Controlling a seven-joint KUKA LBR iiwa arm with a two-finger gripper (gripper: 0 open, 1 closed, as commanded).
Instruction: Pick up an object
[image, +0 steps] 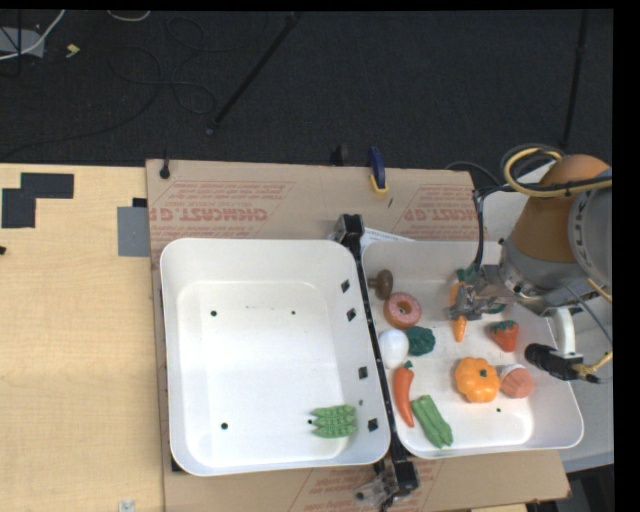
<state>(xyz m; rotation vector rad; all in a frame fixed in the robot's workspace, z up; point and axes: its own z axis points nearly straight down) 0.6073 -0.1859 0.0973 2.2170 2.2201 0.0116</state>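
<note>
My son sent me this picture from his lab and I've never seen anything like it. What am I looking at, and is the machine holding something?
This is one camera fixed above a bench, looking down at a slant. The grey robot arm with an orange band reaches in from the right. Its gripper hangs low over the right white bin, right at a small orange toy carrot; whether it holds it is unclear. That bin holds toy food: a pink doughnut, an orange pumpkin, a red-orange carrot, a green pod, a white egg and others. The left white bin holds a green bumpy vegetable.
</note>
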